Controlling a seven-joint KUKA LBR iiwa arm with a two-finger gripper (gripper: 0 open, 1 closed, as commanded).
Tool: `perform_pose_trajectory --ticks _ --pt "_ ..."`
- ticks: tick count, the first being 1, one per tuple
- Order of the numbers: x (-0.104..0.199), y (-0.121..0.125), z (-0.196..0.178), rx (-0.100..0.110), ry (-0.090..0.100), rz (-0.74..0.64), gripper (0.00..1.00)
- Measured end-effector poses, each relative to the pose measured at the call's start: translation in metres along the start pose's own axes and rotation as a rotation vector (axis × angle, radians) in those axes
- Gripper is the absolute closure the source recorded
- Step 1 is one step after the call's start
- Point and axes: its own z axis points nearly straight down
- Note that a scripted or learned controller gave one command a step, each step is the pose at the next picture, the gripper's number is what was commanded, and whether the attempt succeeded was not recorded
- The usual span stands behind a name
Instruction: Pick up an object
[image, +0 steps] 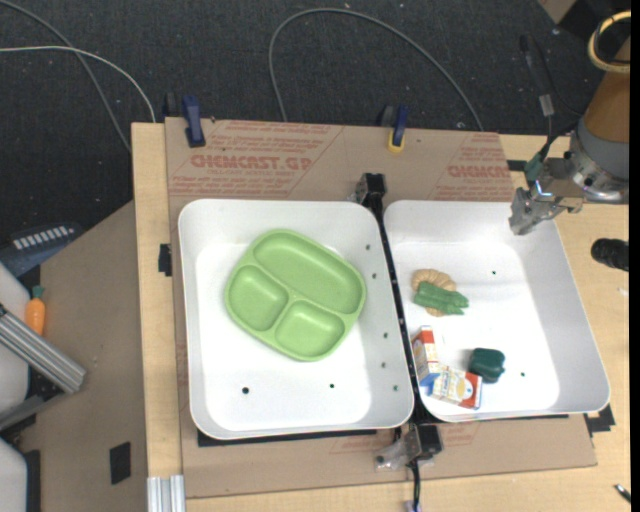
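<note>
My gripper (524, 217) hangs over the far right corner of the right bin (560, 330), with nothing visible between its fingers. Well to its lower left, a green toy (441, 298) lies against a tan pastry-like piece (432, 279) near the bin's left side. A dark green block (487, 363) sits toward the front. Beside it lie a small printed packet (454, 386) and a narrow red-and-white carton (427, 352) along the left wall.
The left bin (210, 400) holds a light green divided plate (295, 294). Both bins rest on a cardboard sheet (300, 160) held by blue clamps at the back. Cables run over the dark floor behind.
</note>
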Motion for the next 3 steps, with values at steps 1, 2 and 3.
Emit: perform_pose_trajectory --ticks 1,2,3 --pt "0.000 0.000 -0.002 0.005 0.001 0.000 1.00" --pt "0.046 -0.006 0.007 0.007 0.003 -0.003 1.00" --pt "0.092 -0.019 0.011 0.006 0.003 -0.004 1.00"
